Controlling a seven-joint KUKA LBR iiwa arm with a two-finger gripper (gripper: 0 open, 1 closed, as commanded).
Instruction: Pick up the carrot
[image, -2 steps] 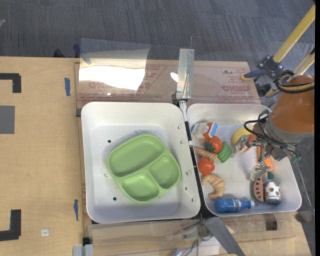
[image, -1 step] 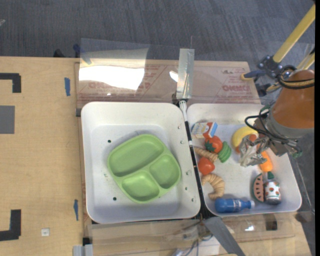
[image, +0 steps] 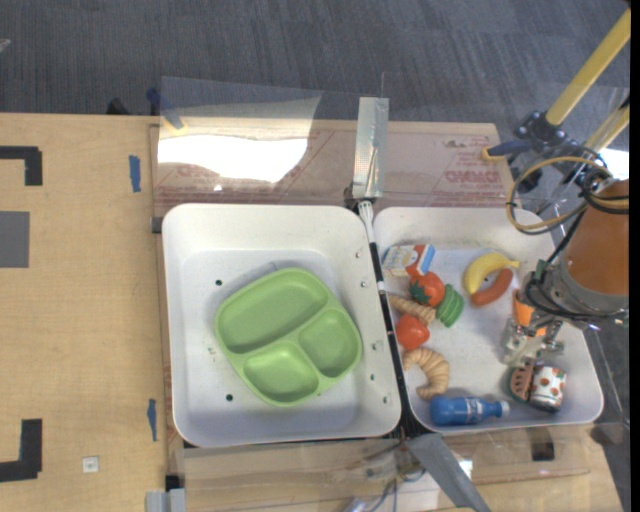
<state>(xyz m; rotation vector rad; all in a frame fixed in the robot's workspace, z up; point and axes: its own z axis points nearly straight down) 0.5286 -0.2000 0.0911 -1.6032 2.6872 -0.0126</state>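
In the right bin (image: 580, 415), an orange carrot-like piece (image: 523, 309) shows at the right side, pressed against the gripper and partly hidden by it. The gripper (image: 531, 342) hangs low over that spot, under the grey arm with its orange band (image: 603, 250). Whether the carrot is gripped or just lies beside the gripper cannot be told from this slant. A brown and white spotted toy (image: 536, 383) lies just in front of the gripper.
The right bin also holds a banana (image: 489, 267), a red sausage (image: 491, 288), a small carton (image: 410, 259), red toys (image: 412, 331), a green piece (image: 450, 306), a croissant (image: 432, 368) and a blue bottle (image: 464, 409). A green divided plate (image: 288, 335) lies in the left bin (image: 185, 300).
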